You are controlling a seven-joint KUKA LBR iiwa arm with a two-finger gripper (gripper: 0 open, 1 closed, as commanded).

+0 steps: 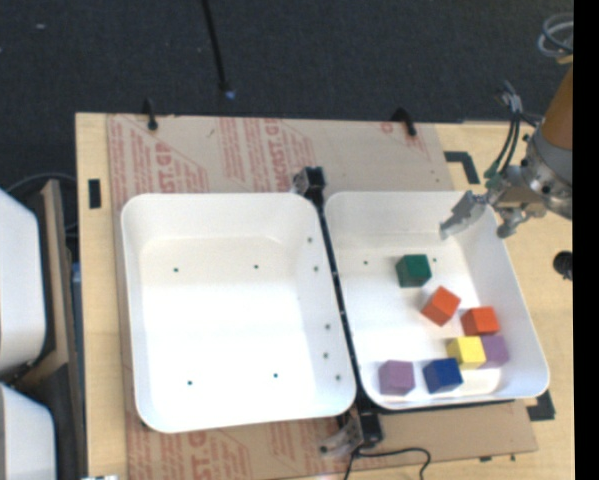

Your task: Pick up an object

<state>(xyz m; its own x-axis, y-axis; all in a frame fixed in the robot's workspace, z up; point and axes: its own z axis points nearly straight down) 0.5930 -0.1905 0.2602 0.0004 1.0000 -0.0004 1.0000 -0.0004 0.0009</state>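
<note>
The pincer (482, 213) hangs above the rear rim of the right bin (379, 208), near the table's (229, 153) right edge, its two fingers spread wide with nothing between them. That reads as a start or approach stance: fingers apart so they can drop around a block.

All the candidates lie in the right bin, clustered toward its front right corner. The green block (413, 269) sits apart from the others and nearest the pincer, so it looks the easiest to take. The orange block (440, 305) lies just beyond it. The red block (480, 320), yellow block (469, 350), blue block (442, 374) and two purple blocks (396, 376) crowd together along the front wall, leaving little room for fingers.

The left bin (159, 228) serves as the likely drop place.
</note>
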